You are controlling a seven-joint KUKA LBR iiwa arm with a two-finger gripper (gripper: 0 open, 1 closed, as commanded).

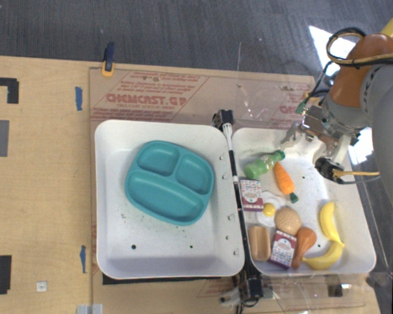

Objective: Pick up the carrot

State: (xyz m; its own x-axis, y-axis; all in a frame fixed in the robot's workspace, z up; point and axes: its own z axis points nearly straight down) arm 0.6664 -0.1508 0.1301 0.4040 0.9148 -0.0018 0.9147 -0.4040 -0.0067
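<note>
Gripping nothing that I can make out, its opening impossible to judge, the grey two-finger gripper [309,129] is hanging over the right white bin's [365,238] far end while the orange plastic carrot [284,179] is lying unlifted just nearer, leaving the pick undone.

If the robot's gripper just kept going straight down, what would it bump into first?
Probably the bare white floor of the right bin. The gripper hangs over its upper end, and the orange toy carrot lies a little down and left of it. Depth is hard to judge from above.
</note>
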